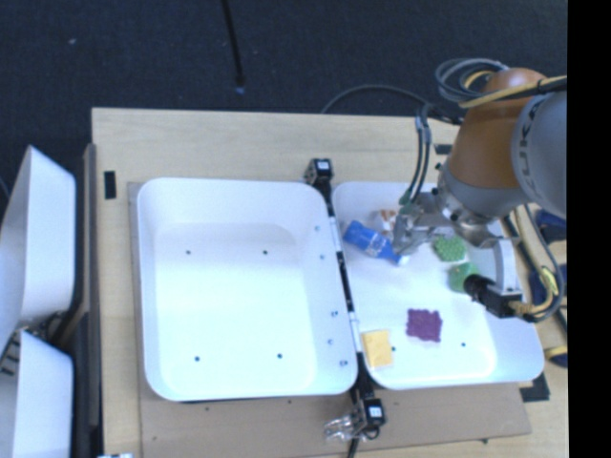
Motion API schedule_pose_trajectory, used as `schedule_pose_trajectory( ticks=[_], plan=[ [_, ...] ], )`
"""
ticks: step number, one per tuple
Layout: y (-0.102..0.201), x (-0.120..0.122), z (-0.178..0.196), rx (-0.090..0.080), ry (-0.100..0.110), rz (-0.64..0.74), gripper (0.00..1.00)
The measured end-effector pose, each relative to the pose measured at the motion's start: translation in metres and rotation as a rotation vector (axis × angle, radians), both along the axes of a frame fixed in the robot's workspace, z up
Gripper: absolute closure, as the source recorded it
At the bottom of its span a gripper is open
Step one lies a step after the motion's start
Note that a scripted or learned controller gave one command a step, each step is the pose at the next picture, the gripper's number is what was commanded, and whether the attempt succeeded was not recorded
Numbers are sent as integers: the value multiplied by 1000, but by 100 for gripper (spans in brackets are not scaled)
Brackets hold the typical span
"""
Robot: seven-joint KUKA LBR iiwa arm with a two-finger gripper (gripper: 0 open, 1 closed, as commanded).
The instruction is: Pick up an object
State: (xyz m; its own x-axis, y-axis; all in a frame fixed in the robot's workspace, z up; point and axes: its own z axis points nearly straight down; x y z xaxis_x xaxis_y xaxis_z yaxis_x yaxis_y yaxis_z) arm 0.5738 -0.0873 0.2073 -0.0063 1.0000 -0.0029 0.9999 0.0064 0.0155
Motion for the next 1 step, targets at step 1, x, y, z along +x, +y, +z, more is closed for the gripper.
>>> schedule_pose_trajectory(
  ticks=[1],
  plan=[
    [-39,-82,-15,1,19,-12,100]
  ],
)
